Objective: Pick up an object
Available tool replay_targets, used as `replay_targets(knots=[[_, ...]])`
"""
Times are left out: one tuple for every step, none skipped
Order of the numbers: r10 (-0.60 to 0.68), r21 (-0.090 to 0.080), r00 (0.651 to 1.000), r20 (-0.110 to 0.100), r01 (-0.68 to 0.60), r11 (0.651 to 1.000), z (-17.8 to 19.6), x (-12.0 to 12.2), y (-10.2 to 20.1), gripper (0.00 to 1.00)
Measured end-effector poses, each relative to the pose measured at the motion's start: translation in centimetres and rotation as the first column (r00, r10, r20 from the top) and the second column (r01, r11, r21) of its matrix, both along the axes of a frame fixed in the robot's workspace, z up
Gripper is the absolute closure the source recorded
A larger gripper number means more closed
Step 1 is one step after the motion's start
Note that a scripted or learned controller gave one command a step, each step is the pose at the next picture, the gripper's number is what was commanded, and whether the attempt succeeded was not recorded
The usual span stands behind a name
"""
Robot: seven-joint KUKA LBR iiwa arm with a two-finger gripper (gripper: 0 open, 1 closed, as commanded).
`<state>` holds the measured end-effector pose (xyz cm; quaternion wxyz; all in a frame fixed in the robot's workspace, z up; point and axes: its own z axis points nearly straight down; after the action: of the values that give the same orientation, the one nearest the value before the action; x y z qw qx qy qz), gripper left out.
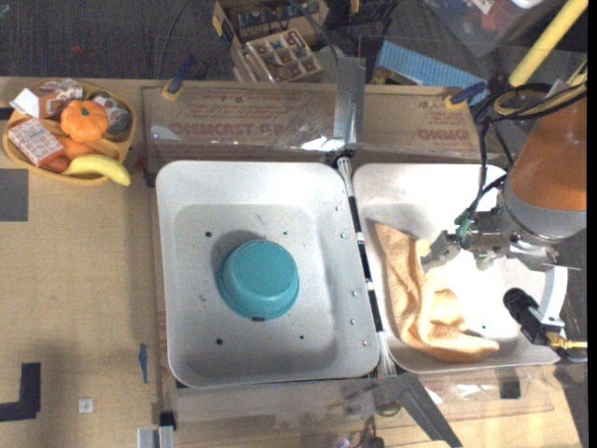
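1. Tan cloth [424, 301]: lies crumpled in the right bin [410, 187], bunched along that bin's left wall and trailing toward its near edge; its raised folds offer ridges a pinch could catch.
2. End effector [446, 248]: hangs low over the right bin, just beside the cloth's upper fold. Whether its fingers are spread or pressed together cannot be told, and no object shows between them.
3. Right bin, open room: the white floor to the right of the cloth is bare, but the arm [550, 175] and its cables occupy that side; the left wall crowds the cloth.
4. Teal bowl [259, 278]: sits upside down at the centre of the left bin [187, 194], well apart from every wall, so approach is free all round.
5. Desk [75, 278]: a fruit basket [67, 136] rests at its far left corner, well apart from both bins.
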<state>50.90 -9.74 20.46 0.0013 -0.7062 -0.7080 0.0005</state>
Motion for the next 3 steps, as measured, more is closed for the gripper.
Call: replay_targets(knots=[[0.049,-0.001,0.999,0.006,-0.049,0.999,-10.5,0.5,-3.9,0.00],[0.012,-0.002,1.000,0.005,-0.012,1.000,-6.3,-0.6,-9.9,0.00],[0.014,0.000,1.000,0.004,-0.014,1.000,-11.4,-2.9,-10.9,0.00]])
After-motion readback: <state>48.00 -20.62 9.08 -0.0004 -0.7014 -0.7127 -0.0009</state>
